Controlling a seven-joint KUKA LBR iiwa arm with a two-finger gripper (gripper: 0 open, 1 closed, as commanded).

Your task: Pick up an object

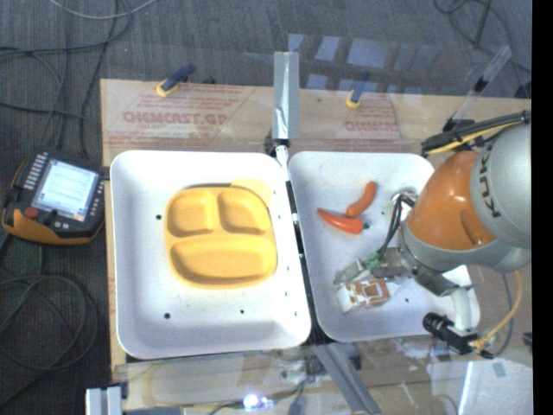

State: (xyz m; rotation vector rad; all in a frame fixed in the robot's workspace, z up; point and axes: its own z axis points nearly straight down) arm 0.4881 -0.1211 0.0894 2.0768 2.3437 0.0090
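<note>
Objects for picking lie in the right bin [321, 258], the white tray on the right half of the frame. Two orange pieces sit in its upper middle: an orange sausage-shaped piece [362, 197] slanting up to the right, and a redder carrot-shaped piece [340, 221] just below and left of it, their near ends almost touching. Lower in the same bin, near its front wall, lies a small white card with an orange pattern [366, 293].

The end effector [373, 269] is down in the right bin, directly above and against that card in the picture. Whether its two prongs are apart or together cannot be told; the metal parts and wires there blur into one another, and it is unclear whether anything is clamped between them. The grey arm with its orange band [454, 207] fills the right side of the frame above the bin.

The left bin [138, 318] holds a yellow divided tray [222, 236] with three compartments, lying flat near its centre. Both bins rest side by side on the tabletop [130, 119]. At the far left of the frame, off the tabletop, lies a handheld control pendant [59, 197] with a lit screen.
</note>
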